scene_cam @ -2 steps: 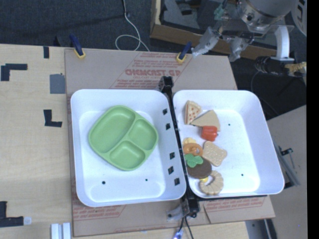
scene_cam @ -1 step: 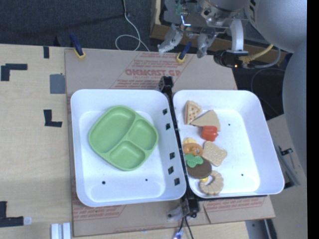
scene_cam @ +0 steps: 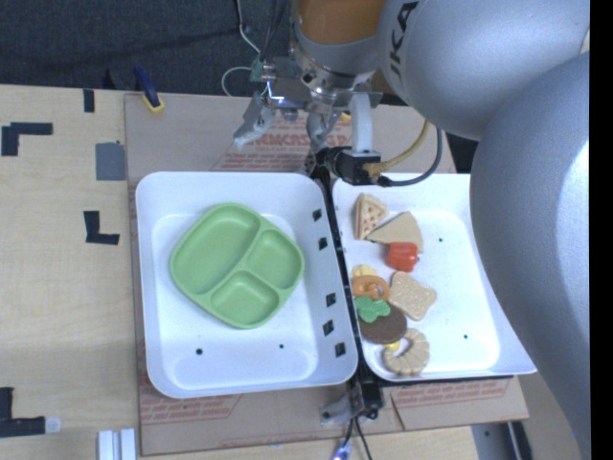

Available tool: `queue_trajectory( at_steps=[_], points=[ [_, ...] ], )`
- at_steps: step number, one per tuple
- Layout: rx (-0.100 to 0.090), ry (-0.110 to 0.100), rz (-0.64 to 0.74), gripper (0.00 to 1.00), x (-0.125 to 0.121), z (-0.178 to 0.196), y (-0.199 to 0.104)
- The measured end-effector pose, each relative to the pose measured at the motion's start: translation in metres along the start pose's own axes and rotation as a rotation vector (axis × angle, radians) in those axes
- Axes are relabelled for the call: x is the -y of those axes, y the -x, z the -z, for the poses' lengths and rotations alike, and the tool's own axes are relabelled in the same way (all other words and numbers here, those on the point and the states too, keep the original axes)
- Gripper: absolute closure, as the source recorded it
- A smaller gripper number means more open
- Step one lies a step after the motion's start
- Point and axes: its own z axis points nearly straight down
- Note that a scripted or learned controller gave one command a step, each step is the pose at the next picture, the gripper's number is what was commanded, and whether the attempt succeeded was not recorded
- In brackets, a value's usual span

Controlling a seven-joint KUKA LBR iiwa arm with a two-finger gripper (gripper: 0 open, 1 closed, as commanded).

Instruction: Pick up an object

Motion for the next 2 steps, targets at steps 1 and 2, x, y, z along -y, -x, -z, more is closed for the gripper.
queue_trajectory(
  at_steps=[1,2],
  points=[
    [0.002,-0.003,0.000,0.00,0.042,-0.091,-0.082],
    [-0.003,0.017,-0.007,0.00,0.100,0.027,-0.057]
  ],
)
